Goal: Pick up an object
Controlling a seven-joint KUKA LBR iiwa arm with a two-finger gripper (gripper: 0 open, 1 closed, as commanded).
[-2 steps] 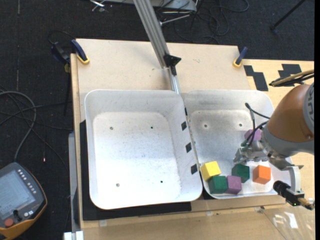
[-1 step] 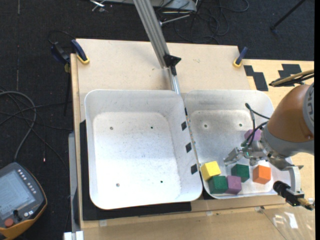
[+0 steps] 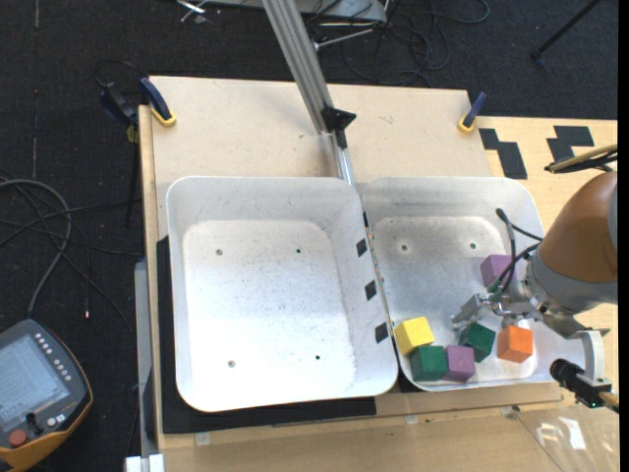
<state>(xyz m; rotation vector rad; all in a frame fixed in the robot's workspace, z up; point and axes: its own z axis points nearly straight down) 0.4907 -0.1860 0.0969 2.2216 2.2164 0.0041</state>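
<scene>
Dark floor point(image 3: 59, 87) strewn with black cables point(image 3: 39, 214), pale wooden worktop point(image 3: 256, 131), slanted aluminium pole point(image 3: 300, 52), yellow-tipped clamps point(image 3: 157, 104) at corners, handheld pendant point(image 3: 34, 386) lower left

Arm point(image 3: 580, 254) enters from right, orange band up, wrist angled down-left; gripper point(image 3: 482, 310) low, finger state apparently unreadable.
</scene>
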